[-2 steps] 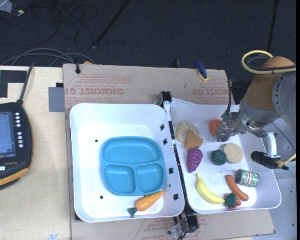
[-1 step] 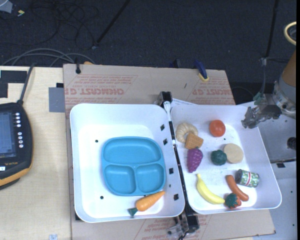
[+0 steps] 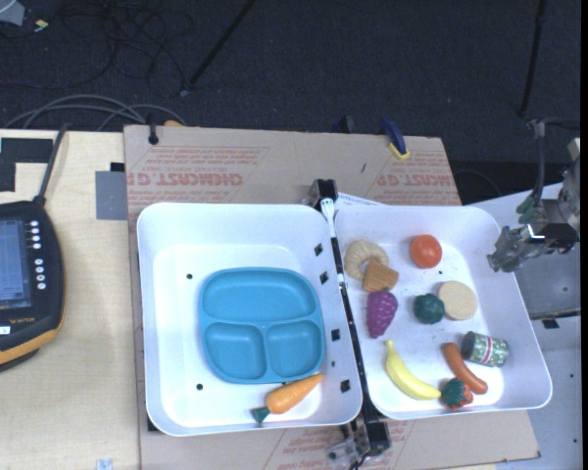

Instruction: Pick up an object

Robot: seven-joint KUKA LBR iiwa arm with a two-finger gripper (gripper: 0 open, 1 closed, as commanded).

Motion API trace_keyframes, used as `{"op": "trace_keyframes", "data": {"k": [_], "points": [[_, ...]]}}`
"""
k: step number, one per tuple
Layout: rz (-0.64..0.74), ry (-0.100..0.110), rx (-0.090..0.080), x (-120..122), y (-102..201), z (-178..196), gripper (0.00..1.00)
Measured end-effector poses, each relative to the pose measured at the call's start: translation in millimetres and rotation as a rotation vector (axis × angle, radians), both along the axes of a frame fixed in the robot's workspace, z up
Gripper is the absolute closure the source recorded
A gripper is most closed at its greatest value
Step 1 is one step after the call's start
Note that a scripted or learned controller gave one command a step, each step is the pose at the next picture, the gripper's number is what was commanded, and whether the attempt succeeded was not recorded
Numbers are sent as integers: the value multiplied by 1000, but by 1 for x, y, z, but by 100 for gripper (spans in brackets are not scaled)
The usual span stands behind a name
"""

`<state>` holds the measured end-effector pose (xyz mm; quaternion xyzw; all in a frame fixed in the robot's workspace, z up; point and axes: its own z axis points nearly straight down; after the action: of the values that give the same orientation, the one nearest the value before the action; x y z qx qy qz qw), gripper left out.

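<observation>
The right bin [image 3: 514,292] holds several toy foods: a red tomato [image 3: 425,251], two tan bread pieces [image 3: 370,264], purple grapes [image 3: 380,311], a dark green vegetable [image 3: 429,308], a tan round slice [image 3: 459,300], a banana [image 3: 409,372], a small can [image 3: 485,349] and a red sausage [image 3: 465,368]. In the left bin [image 3: 167,253] lie a blue divided plate [image 3: 262,323] and a carrot [image 3: 292,396]. My gripper [image 3: 514,246] hangs at the right bin's far right rim, apart from every item, with the tomato nearest to its left.
Both bins rest on a cardboard sheet [image 3: 274,169]. A teach pendant [image 3: 10,282] lies on the bench at the left. A blue clamp [image 3: 397,140] grips the cardboard's back edge. Black clips [image 3: 325,196] sit along the seam between the bins.
</observation>
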<state>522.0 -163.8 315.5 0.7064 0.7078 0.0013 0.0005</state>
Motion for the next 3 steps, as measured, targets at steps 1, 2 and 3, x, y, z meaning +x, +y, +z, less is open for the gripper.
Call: {"op": "trace_keyframes", "data": {"k": [1, 2, 3], "points": [[1, 6, 2, -41, 40, 3, 100], [-4, 21, 3, -51, 18, -177, 100], [4, 2, 1, -43, 82, -121, 100]]}}
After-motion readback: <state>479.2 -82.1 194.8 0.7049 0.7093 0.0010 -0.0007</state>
